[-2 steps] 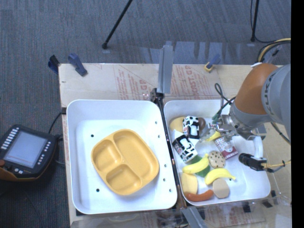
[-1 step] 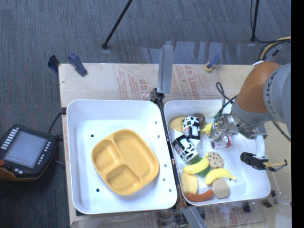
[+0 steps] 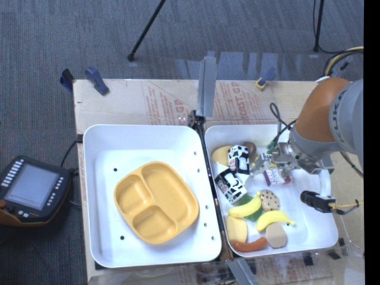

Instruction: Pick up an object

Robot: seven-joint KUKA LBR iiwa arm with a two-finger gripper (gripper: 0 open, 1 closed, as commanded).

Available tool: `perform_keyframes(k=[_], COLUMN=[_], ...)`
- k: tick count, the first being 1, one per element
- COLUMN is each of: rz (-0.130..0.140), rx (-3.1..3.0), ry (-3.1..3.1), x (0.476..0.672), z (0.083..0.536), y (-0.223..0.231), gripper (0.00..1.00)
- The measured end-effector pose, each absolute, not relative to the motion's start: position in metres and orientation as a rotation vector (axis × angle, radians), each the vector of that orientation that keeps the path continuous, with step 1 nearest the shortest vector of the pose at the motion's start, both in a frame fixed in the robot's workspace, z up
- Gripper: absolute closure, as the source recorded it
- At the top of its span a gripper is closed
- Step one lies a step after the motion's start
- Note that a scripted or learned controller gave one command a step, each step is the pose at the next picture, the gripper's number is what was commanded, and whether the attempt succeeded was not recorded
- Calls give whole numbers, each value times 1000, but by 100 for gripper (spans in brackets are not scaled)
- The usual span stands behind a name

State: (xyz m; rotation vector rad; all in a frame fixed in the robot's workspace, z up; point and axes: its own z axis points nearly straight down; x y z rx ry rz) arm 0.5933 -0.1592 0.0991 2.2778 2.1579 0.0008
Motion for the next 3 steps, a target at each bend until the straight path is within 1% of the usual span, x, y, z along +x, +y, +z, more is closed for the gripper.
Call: perform_keyframes(k=[1,2,3], rz=[-9,-9,-7], rx=[2126,2120,2540], ry=[2312,2313,1857], x=[644,645,643], z=[91,100,129], y=[-120,-120,-147], gripper=[0,100,100])
